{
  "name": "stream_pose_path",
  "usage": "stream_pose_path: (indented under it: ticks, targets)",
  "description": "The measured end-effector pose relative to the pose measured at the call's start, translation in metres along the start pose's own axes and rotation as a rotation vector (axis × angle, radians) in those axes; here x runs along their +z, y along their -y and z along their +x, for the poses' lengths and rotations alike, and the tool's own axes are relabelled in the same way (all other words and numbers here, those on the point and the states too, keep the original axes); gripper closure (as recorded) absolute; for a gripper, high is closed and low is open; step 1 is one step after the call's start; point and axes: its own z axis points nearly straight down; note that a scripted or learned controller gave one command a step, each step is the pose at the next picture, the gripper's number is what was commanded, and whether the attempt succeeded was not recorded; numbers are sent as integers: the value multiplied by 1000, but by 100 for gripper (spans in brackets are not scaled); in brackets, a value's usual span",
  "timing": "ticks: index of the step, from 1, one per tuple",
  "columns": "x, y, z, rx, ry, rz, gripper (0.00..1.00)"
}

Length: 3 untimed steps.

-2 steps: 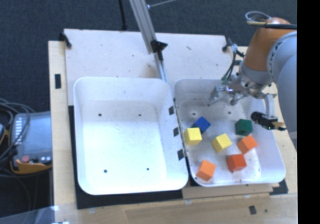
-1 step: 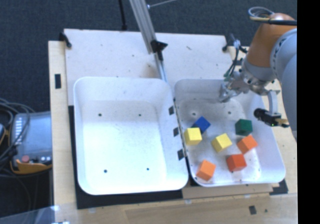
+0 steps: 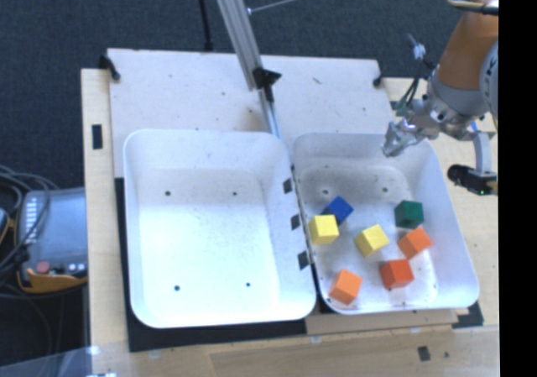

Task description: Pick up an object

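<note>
A grey box (image 3: 57,233) with cables sat off the bench's left edge, beside the left bin (image 3: 143,157), whose floor showed only specks. A metal pole (image 3: 239,27) slanted down from the top toward the seam between the bins. The right bin (image 3: 457,270) held seven blocks, all lying in its near half: a yellow block (image 3: 324,228) touching a blue block (image 3: 339,209), an orange block (image 3: 346,285) near the front rim, a second yellow block (image 3: 372,240), a red block (image 3: 396,273), a green block (image 3: 409,214) and a second orange block (image 3: 414,242). The gripper (image 3: 396,142) hung over the right bin's far rim, well apart from every block and holding nothing; whether it was open or closed could not be told at this size. No block had yet been picked. The green one looked the soundest target, nearest the tool and with space around it. A clean try would probably call for a descent centred on it, jaws squared to two flat faces.
</note>
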Motion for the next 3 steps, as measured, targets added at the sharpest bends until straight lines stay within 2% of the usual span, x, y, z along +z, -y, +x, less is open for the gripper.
stream_pose_path:
  ticks: [1, 2, 3]
  targets:
    - [-56, -2, -2, -5, 0, 0, 100]
    - [-36, -2, -3, -5, -1, 9, 100]
    - [-51, -1, 50, -4, -4, 7, 100]
